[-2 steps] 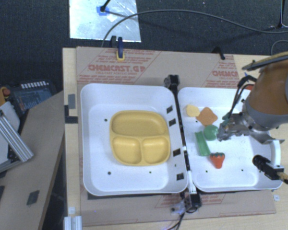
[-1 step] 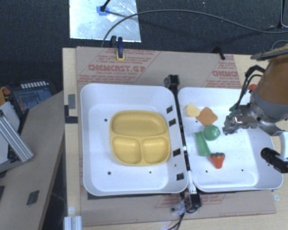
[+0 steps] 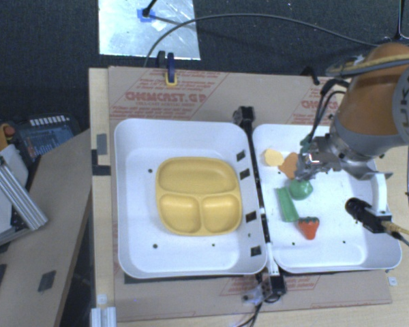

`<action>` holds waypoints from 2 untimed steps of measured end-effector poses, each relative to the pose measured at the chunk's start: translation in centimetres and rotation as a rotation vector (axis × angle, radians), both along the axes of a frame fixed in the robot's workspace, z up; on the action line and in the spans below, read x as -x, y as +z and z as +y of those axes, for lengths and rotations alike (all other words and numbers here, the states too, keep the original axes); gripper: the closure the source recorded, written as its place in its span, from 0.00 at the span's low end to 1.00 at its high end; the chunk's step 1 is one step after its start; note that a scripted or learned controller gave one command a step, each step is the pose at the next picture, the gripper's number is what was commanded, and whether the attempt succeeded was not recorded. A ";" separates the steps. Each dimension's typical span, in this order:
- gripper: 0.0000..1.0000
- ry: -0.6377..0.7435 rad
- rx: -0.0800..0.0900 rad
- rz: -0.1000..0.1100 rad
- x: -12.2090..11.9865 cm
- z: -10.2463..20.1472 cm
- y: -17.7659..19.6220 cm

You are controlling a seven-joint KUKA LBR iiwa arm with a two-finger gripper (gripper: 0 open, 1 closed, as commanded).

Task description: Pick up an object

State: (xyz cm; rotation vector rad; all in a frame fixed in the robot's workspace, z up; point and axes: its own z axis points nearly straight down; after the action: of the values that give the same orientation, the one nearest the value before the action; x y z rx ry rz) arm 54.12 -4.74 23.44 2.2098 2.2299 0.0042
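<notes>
Gripper (image 3: 304, 174) sits low in the right bin (image 3: 341, 257), directly over the green round object (image 3: 300, 189); its opening cannot be judged. The green bar (image 3: 286, 205) lies just left of that object, long axis near-vertical.

A robotics lab: an industrial arm (image 3: 378, 107) reaches over two white bins (image 3: 184, 257) on a desk (image 3: 211, 90) lined with protective board, cables (image 3: 259, 22) trailing across dark carpet.
</notes>
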 end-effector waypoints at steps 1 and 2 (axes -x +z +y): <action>1.00 0.001 -0.002 0.000 -1.5 5.1 0.7; 1.00 0.001 -0.002 -0.001 -3.8 10.0 1.5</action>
State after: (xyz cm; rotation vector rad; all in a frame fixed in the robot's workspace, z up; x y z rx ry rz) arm 57.93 5.29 24.91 2.2092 2.2313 0.0072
